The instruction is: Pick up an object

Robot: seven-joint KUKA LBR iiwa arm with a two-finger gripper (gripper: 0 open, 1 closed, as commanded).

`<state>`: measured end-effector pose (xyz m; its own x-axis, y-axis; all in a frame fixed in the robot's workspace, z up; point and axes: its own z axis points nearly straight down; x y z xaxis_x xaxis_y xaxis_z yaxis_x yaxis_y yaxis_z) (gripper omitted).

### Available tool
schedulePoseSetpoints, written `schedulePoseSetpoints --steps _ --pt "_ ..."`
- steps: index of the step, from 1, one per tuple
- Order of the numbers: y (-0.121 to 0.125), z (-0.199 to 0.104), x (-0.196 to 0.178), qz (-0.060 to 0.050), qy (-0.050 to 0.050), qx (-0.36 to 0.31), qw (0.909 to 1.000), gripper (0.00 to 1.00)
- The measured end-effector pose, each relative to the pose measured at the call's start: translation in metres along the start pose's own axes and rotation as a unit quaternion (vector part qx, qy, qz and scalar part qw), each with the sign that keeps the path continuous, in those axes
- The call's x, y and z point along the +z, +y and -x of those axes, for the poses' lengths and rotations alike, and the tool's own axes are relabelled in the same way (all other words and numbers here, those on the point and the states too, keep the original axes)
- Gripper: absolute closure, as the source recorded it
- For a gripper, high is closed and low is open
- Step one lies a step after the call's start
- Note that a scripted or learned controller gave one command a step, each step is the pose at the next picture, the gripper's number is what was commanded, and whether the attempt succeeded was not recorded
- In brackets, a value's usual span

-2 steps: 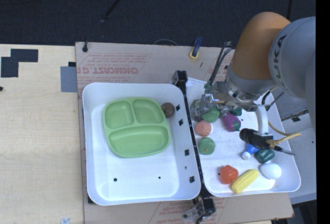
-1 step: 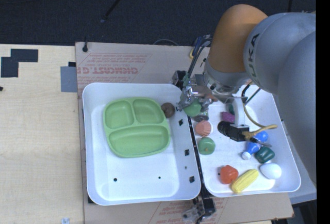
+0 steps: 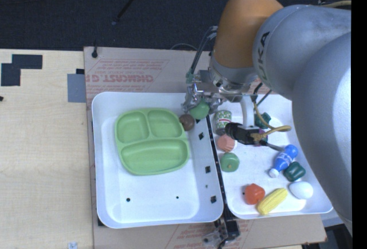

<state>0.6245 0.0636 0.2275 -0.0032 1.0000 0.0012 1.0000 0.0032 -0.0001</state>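
The arm (image 3: 298, 53) was seen over the right bin (image 3: 321, 199) — the gripper (image 3: 199, 105) at the bins' divider, a small green object (image 3: 200, 110) apparently clamped between closed fingers. Light, rigid and smooth it was judged — best pinched across its middle.

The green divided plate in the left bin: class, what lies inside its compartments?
The green divided plate has three compartments, and all three show bare green plastic. A brown ball sits just off its upper right corner, outside the rim. No part of the plate is covered.
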Motion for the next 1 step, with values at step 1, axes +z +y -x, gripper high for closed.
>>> schedulePoseSetpoints --steps 1 --pt "-0.0049 -0.0146 -0.0050 -0.001 0.000 0.001 1.0000 1.00"
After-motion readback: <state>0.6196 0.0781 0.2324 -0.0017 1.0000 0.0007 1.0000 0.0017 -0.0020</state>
